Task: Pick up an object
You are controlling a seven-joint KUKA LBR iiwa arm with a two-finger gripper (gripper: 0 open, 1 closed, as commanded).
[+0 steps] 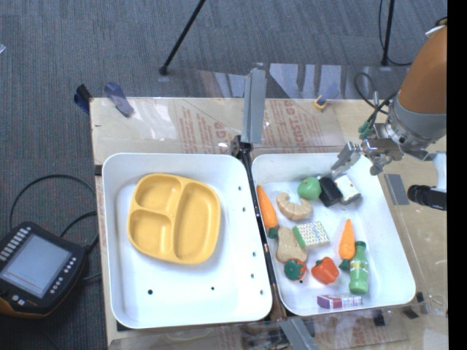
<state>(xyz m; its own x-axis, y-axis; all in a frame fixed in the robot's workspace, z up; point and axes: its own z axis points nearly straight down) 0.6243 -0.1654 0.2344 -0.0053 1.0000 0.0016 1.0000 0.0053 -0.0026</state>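
Nearest me: pink-and-white box (339, 301) at the right bin's (398, 257) front edge, about six o'clock among the food.
Progress: I judge nothing lifted yet; choosing, closing and raising all remain.
Pincer: gripper (363, 156) hangs above the right bin's far edge, at twelve o'clock; fingers spread wide, nothing between them.
Likely target: black-and-white block (338, 190), just below the gripper, touching the green apple (310, 188) at its nine o'clock.
Right bin contents: croissant (295, 207), two carrots (266, 208), patterned block (313, 232), red pepper (325, 270), green bottle (357, 273).
Left bin (120, 268): holds one yellow divided tray (175, 217), compartments bare.
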